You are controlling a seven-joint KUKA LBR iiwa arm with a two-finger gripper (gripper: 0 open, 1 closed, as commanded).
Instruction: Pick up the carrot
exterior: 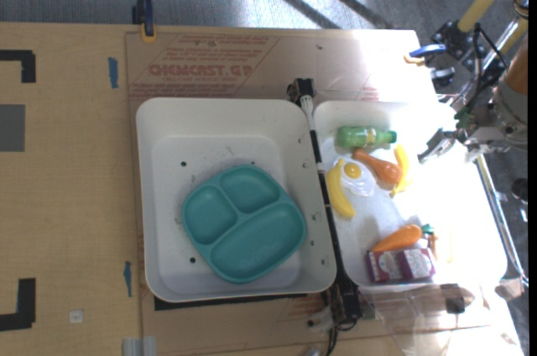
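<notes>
- Pincer (438, 146): at right bin's (470, 203) far right edge, fingers spread, holding nothing
- Carrot (398, 238): lying in that bin, below-left of pincer, well apart, touching purple carton (401, 266)

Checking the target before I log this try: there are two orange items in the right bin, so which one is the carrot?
The carrot is the orange piece with a green tip, lying just above the purple carton. The other orange piece sits below the green bottle.
</notes>
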